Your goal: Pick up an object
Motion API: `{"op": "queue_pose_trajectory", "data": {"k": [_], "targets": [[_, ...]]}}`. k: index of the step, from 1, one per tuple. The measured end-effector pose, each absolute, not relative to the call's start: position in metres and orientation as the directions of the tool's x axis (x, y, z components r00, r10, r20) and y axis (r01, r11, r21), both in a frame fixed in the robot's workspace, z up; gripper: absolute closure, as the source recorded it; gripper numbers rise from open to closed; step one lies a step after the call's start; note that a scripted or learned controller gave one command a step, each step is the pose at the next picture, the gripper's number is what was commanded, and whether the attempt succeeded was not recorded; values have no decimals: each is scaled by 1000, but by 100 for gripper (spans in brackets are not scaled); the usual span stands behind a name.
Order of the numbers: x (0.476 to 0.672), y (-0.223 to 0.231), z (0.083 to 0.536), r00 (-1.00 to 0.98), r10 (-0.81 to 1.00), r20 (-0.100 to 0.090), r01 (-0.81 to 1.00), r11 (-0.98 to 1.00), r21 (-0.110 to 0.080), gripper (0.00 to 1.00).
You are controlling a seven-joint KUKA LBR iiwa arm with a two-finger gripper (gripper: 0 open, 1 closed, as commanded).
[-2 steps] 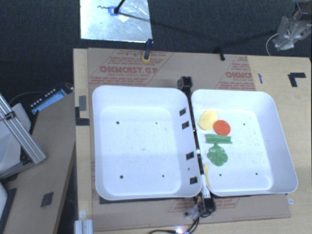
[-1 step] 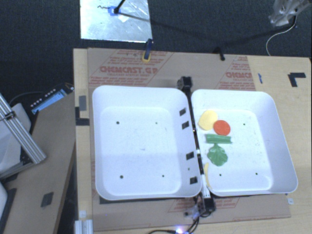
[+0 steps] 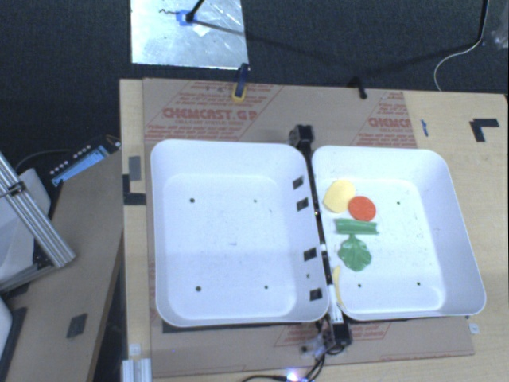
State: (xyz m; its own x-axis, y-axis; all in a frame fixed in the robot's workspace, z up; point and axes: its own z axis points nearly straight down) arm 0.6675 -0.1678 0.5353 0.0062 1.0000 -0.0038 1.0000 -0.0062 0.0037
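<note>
Several small toy foods lie in the right bin, close to its left wall. A yellow rounded piece sits beside an orange-red disc. Just below them lies a green bean-like strip, and below that a green leafy piece. A thin pale yellow piece rests against the bin's left wall near the front.
The left bin stands beside the right one, joined by black clips along the shared wall. Both rest on a cardboard sheet. A metal plate lies beyond the bench, and a metal frame stands at the left.
</note>
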Motion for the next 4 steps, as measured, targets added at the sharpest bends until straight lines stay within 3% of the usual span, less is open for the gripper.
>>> {"op": "queue_pose_trajectory", "data": {"k": [1, 2, 3, 4], "targets": [[664, -100, 339, -8, 1000, 4, 1000, 8, -13, 100], [655, -33, 417, -10, 1000, 1, 1000, 10, 9, 100], [593, 20, 495, -10, 1000, 2, 1000, 10, 8, 100], [519, 51, 539, -9, 1000, 3, 1000, 9, 8, 100]]}}
